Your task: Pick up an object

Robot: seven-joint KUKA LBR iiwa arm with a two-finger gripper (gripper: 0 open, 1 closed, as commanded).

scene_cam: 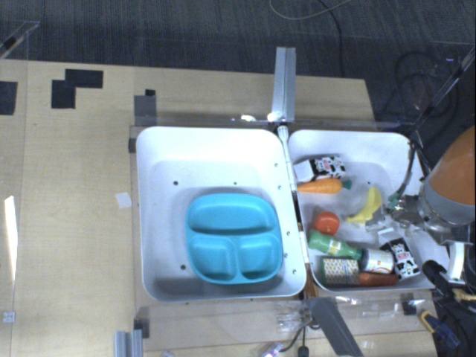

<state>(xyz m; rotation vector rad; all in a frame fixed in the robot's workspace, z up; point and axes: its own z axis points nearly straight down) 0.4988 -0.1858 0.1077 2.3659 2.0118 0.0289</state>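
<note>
The right bin (387, 146) holds several toy foods. A cow-patterned carton (327, 167) lies at the back with an orange carrot (320, 187) just in front of it. Near the middle are a yellow banana (365, 205) and a red tomato (325, 222). At the front lie a green bottle (334, 245), a mesh-faced box (341, 269), a red piece (377, 279) and a second cow-patterned carton (402, 257). My gripper (398, 216) hangs low over the bin's right side, just right of the banana and above the second carton. Nothing shows in its grasp.
The left bin (160, 199) holds a blue divided plate (234, 236). A metal post (285, 80) rises behind the wall between the bins. The arm with its orange band (455, 171) covers the right bin's right rim. Cables (446, 318) lie at the bottom right.
</note>
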